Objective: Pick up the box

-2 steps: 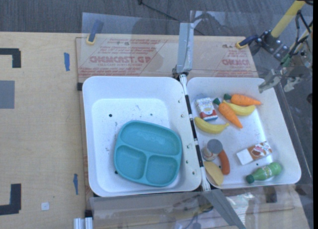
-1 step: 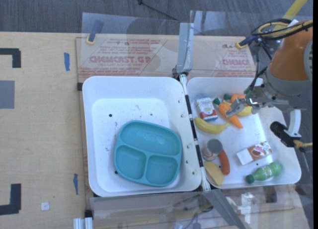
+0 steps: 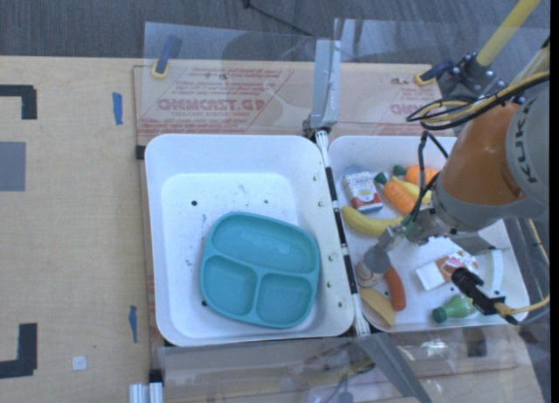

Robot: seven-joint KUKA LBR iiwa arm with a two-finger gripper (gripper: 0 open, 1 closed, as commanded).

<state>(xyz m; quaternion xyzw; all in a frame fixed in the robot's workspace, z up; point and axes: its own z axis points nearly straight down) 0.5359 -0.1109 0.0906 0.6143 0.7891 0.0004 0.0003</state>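
Camera view, from above the bench. Two white bins are sitting side by side. The left bin (image 3: 166, 218) is holding a teal divided plate (image 3: 260, 270) with three compartments, lying flat toward the bin's near side.

The right bin (image 3: 515, 292) is carrying the mixed items. The box (image 3: 361, 190) is lying in its far left part, close to the wall shared with the other bin. It is a small carton, mostly white, with a red patch on its upper face and a darker strip along its far edge. It is lying flat and turned slightly askew. Nothing is sitting on it. A yellow banana (image 3: 369, 222) is lying just beside it on the near side. An orange carrot-like piece (image 3: 402, 193) is lying just to its right.

The arm (image 3: 485, 170) is reaching in from the right, its orange band hanging over the middle of the right bin. The gripper (image 3: 390, 239) is sitting low over the bin floor, on the near side of the banana and apart from the box. Whether it is clenched or released cannot be told from here. It is not holding the box.

A red sausage (image 3: 396, 288) is lying nearer the front, and a green bottle (image 3: 454, 309) is lying toward the front right corner.
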